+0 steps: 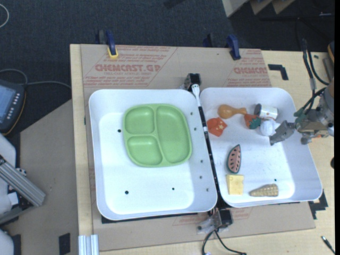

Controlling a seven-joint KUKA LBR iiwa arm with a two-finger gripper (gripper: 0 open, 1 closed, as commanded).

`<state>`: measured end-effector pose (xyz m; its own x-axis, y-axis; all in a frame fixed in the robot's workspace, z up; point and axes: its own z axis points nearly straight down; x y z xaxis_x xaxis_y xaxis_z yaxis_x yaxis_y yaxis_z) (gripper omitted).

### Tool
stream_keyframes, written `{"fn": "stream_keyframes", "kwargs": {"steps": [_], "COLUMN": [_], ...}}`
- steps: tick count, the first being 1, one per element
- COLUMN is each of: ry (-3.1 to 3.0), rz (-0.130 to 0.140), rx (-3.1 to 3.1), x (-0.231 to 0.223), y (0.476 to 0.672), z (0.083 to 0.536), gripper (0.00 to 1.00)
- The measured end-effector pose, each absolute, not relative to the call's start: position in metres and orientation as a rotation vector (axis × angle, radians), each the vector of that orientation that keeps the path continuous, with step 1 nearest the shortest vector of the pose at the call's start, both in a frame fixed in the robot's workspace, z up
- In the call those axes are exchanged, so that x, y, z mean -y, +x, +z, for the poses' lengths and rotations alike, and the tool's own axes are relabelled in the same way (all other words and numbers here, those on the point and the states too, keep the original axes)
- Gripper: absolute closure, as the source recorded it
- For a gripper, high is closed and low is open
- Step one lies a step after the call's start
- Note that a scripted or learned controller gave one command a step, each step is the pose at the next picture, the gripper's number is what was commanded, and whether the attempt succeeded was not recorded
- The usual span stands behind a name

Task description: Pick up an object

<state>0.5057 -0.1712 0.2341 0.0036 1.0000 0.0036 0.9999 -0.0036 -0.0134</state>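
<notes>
The right bin (297, 179) holds several toy foods. An orange gourd (231, 110), a red strawberry-like piece (216, 126), a small orange and green piece (252, 121) and a white cylinder (268, 112) lie along its far side. Just below the cylinder is a white lump (266, 127). A watermelon slice (234, 159), a yellow cheese block (235, 184) and a corn cob (264, 191) sit nearer the front. My gripper (280, 134) hangs low over the bin's right part, just right of the white lump, with nothing seen in it.
A green divided plate (158, 134) rests in the left bin (106, 185). The arm (314, 124) comes in over the right bin's right rim. Blue clamps (232, 45) hold the board at the back.
</notes>
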Motion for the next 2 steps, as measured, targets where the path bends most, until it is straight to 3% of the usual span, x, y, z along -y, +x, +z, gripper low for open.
{"fn": "stream_keyframes", "kwargs": {"steps": [1, 2], "ry": [-2.221, -2.217], "rz": [0.000, 0.005], "rx": [2.221, 2.215], "x": [0.171, 0.176], "y": [0.508, 0.504], "z": [0.240, 0.179], "gripper": [0.00, 0.00]}}
